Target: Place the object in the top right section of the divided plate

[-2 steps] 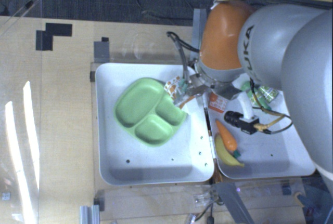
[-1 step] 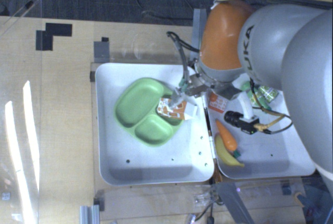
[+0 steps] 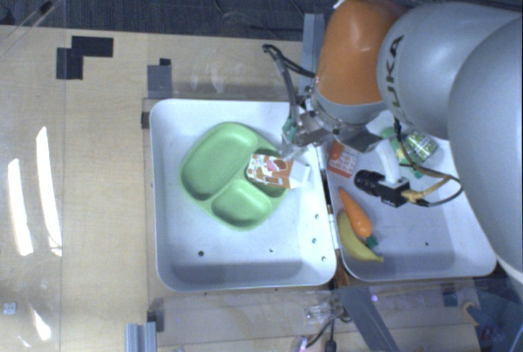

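Small flat orange-and-white printed packet [image 3: 270,170] sits on the right rim of the green divided plastic plate [image 3: 225,173], over its upper-right section, in the left white bin [image 3: 176,248]. Pincer [image 3: 292,139] is just above-right of the packet, near it; contact and whether it's released or clenched: cannot tell. Plastic carrot [image 3: 356,214] and banana [image 3: 357,242] lie in the right bin [image 3: 425,256], near its left wall.

arm [image 3: 441,56] hides right bin's [image 3: 425,260] far half

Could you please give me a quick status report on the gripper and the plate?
Gripper low over left bin. Small packet resting on green plate, top right section. Carrot and banana in right bin, clear of it.
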{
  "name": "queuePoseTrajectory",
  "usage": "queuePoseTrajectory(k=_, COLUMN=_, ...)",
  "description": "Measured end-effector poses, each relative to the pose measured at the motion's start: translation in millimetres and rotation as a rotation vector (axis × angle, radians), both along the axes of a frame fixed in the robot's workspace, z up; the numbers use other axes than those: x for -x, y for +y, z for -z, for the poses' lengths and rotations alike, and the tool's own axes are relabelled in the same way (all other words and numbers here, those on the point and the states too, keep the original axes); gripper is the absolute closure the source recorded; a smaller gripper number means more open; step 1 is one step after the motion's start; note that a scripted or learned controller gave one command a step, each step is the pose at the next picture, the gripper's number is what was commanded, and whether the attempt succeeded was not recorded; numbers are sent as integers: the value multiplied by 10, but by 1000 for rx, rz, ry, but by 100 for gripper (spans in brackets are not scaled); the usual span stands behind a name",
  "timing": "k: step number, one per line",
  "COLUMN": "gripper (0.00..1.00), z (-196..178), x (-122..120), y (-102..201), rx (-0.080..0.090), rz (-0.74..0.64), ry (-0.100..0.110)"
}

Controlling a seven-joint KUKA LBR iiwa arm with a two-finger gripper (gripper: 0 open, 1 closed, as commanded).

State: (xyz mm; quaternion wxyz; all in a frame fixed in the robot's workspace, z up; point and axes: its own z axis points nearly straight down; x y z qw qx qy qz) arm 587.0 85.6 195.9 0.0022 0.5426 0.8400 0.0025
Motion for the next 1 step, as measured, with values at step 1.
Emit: queuePoseTrajectory(k=1, gripper=100, z=948, x=847, y=297, rx=-2, rz=37, ry=-4)
